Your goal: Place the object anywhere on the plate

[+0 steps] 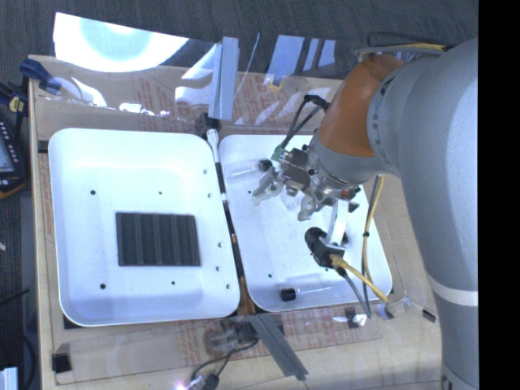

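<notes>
A dark ribbed rectangular plate lies flat in the left bin, a little below its middle. A small clear object with a black end lies near the front edge of the right bin. My gripper hangs over the upper middle of the right bin, well above that object in the view and apart from it. Its fingers stand spread, open, with nothing between them. The grey arm with its orange band covers the bin's right side.
A black divider rail runs between the two bins. Yellow and black cables trail from the wrist over the right bin's lower right. Metal brackets and clutter line the back edge of the bench.
</notes>
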Action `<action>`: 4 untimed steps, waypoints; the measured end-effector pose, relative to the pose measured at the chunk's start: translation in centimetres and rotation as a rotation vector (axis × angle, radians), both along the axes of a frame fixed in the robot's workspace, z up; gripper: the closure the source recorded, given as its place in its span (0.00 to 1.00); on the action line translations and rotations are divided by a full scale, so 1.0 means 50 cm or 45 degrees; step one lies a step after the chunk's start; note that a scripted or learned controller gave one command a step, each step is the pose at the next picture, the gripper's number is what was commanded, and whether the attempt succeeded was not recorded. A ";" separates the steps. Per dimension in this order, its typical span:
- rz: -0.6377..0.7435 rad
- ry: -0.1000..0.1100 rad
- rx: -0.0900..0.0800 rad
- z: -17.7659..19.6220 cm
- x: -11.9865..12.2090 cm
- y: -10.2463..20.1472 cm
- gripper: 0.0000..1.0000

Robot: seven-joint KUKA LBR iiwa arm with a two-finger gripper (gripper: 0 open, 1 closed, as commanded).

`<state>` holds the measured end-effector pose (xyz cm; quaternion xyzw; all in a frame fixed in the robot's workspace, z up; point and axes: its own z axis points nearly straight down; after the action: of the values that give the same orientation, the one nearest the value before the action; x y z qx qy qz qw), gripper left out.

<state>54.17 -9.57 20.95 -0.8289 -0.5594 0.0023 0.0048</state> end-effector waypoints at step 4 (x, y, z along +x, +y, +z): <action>0.302 -0.008 -0.005 0.024 -0.131 0.340 1.00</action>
<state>47.62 7.41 22.12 -0.7568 -0.6536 0.0011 0.0012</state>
